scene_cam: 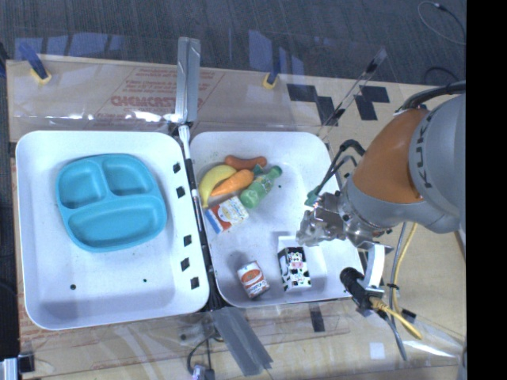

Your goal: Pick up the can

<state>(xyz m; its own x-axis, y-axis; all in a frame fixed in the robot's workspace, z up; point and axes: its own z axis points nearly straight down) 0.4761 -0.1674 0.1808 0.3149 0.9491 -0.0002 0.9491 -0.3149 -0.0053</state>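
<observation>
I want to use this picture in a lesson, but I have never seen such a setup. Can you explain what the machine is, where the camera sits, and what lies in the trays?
The camera is fixed above the bench and looks down at a slant. The grey and orange shape on the right is a robot arm; its hand hangs over the right edge of the right bin. I cannot tell whether it grips anything.

The left bin holds a blue divided plate. In the right bin lie a banana, a carrot, a green bottle, a small black-and-white carton and a small can on its side near the front edge. The can is what the arm should pick up; it lies apart from the hand.
</observation>
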